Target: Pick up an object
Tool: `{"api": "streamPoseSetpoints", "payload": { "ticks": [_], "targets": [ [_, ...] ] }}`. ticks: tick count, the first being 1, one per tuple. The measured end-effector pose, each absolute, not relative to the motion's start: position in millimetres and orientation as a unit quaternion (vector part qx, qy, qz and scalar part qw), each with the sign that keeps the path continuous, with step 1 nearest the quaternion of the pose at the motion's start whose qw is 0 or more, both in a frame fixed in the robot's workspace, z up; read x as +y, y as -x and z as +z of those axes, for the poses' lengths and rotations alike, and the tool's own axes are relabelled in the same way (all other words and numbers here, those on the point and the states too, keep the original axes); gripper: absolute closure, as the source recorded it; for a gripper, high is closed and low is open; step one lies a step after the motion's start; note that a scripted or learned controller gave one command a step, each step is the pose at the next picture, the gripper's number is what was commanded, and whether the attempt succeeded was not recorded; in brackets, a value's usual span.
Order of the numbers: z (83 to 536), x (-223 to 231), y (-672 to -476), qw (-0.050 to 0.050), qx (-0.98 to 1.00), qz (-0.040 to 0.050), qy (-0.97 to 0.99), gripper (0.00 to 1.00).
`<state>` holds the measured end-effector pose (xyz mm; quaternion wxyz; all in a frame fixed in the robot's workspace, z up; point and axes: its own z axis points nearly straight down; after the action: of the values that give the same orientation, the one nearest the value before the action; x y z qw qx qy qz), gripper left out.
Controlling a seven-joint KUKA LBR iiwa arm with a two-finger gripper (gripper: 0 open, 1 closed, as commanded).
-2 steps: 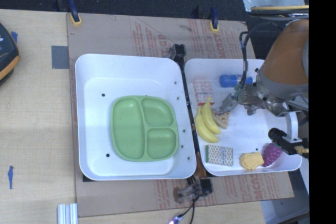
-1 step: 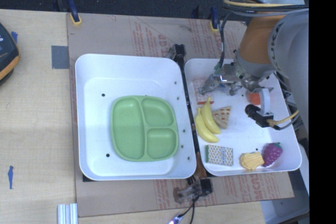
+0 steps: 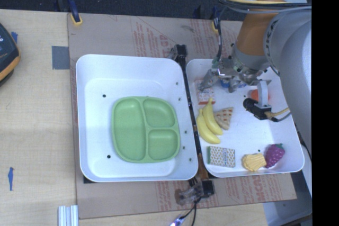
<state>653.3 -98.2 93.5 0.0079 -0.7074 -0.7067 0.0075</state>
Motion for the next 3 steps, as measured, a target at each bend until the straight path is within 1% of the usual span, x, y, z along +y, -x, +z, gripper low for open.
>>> {"api": "streamPoseSetpoints", "payload": {
  "ticks": [1,2,3],
  "targets": [
    [123.2,-164.8,-656.0,0.001,-0.708,0.0015,0.706,0.00],
    [188.0,-212.6,-656.7,0.000,-0.708,0.0006,0.706,0.00],
    [113.6,-211.7,-591.6,0.002,-0.709,0.0020,0.705,0.00]
  ]
}}
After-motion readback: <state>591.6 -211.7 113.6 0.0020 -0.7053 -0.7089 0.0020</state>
